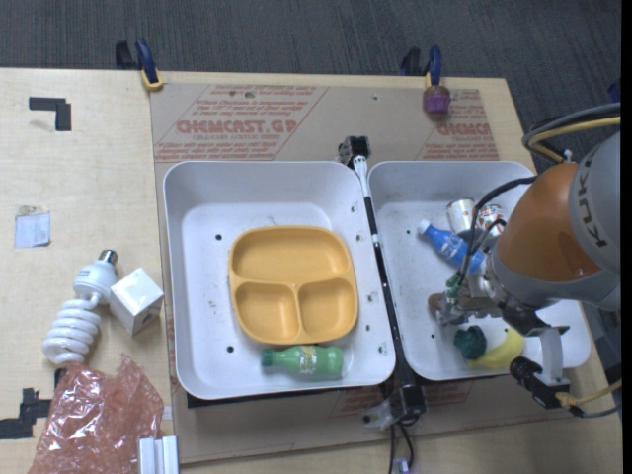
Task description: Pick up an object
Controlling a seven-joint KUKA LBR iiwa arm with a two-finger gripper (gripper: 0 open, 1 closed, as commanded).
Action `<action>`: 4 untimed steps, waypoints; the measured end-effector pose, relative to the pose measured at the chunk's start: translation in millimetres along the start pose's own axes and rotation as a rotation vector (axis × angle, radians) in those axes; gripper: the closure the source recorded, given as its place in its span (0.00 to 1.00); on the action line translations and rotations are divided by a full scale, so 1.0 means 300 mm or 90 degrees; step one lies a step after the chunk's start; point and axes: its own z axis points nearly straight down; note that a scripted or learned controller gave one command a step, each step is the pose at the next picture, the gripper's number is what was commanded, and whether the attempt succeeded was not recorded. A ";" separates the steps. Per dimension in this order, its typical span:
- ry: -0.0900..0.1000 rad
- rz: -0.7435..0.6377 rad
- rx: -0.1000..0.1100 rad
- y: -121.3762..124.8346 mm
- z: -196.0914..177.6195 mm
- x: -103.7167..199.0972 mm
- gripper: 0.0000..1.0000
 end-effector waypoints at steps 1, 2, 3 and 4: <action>0.000 -0.004 0.001 0.126 -0.301 0.188 1.00; 0.000 -0.004 0.001 0.126 -0.301 0.188 0.00; 0.000 -0.002 0.002 -0.002 -0.250 -0.051 0.00; 0.000 -0.001 0.002 0.022 0.033 -0.001 0.00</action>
